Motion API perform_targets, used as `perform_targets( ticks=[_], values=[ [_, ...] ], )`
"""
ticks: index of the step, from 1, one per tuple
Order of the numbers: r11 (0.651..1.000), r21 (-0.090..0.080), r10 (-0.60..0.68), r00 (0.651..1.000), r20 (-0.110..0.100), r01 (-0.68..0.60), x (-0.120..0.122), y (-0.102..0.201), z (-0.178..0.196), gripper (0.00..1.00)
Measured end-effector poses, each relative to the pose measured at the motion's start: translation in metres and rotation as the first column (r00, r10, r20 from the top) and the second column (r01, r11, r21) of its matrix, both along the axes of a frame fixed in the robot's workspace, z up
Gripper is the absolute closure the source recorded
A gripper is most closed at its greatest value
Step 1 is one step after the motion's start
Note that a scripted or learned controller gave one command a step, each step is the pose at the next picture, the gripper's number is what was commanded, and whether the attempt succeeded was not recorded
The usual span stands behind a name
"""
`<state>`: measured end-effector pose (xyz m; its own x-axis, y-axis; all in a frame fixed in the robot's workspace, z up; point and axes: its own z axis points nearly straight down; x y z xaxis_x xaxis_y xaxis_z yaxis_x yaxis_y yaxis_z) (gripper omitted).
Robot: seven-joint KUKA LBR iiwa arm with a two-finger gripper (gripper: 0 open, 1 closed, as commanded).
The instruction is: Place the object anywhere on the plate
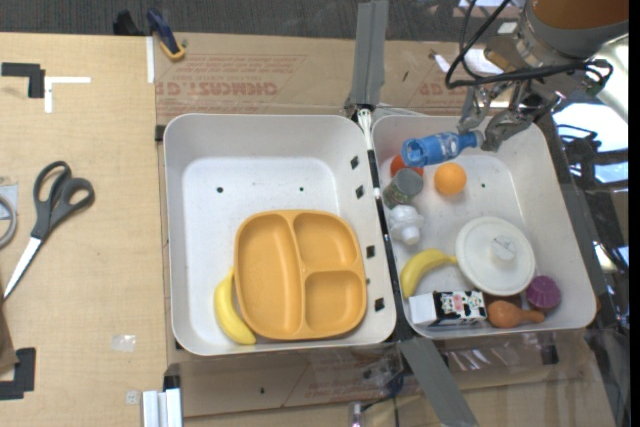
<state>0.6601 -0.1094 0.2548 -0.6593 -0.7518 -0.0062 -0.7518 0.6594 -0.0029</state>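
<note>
A yellow divided plate [300, 275] lies in the left bin [200, 165], toward its front. My gripper [483, 128] hangs over the back of the right bin [560, 205], under the orange-banded wrist. A blue bottle [438, 148] lies tilted there. Its right end sits between my fingers, which are shut on it, and its left end points toward the divider between the bins. The gripper is well to the right of the plate and behind it.
A banana [226, 315] is tucked by the plate's left rim. The right bin holds an orange ball [451, 178], a grey cup [406, 185], a white round lid [495, 255], a second banana [424, 267], a milk carton [450, 307] and a purple item [543, 292]. Scissors [50, 205] lie on the bench at left.
</note>
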Motion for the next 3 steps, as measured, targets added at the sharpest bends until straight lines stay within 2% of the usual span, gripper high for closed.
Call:
perform_targets(
  ticks=[1, 2, 3],
  values=[
    [0.996, -0.001, 0.084, 0.996, -0.004, -0.084, -0.091, 0.065, -0.04, 1.0],
    [0.973, -0.001, 0.23, 0.973, -0.005, -0.23, -0.117, 0.122, -0.063, 1.0],
    [0.973, -0.001, 0.229, 0.973, -0.005, -0.229, -0.117, 0.122, -0.063, 0.0]
  ],
)
